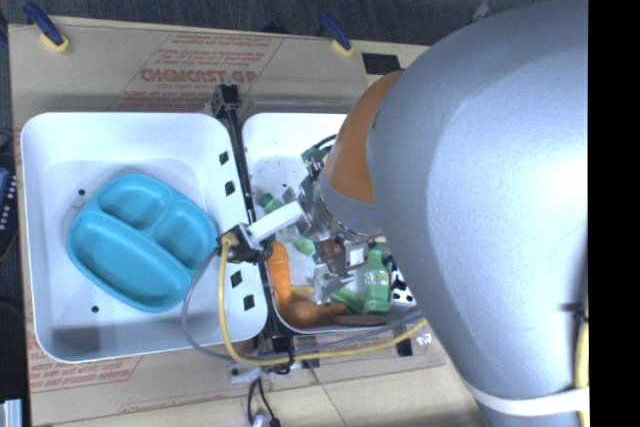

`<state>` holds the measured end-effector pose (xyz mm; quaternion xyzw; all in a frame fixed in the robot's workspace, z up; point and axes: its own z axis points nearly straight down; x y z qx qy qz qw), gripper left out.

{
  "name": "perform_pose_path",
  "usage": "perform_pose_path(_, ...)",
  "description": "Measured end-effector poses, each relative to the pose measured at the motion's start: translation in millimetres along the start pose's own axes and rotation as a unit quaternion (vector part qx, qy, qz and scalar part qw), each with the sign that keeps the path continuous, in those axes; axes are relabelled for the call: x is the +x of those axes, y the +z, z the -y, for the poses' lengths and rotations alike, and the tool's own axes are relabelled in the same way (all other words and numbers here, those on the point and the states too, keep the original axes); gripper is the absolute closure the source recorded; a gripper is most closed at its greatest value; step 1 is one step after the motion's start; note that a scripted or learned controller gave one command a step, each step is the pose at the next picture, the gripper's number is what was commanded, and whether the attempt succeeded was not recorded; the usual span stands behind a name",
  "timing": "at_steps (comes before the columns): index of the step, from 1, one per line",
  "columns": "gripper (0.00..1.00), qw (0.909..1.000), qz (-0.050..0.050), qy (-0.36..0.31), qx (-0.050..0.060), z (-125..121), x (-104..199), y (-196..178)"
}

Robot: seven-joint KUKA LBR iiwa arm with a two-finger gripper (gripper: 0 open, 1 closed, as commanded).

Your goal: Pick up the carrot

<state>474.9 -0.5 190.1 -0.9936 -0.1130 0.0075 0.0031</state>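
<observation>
Orange and untouched, the long tapered carrot (pixel 281 277) lies at the right-hand white plastic bin's (pixel 268 137) left wall as our gripper (pixel 328 267) hovers beside it, its grip unreadable.

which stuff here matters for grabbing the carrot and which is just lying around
For the job:
- carrot, lying along the left wall of the right bin
- hand, low over that bin's clutter

Just lying about:
- blue sectioned plate in the left bin
- green bottle beside the carrot
- brown item at the bin's near edge
</observation>
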Motion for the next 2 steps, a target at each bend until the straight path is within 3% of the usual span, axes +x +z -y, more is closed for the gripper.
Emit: perform_pose_path(2,0.0,1.0,0.0,0.0,0.0,0.1,0.0,0.1)
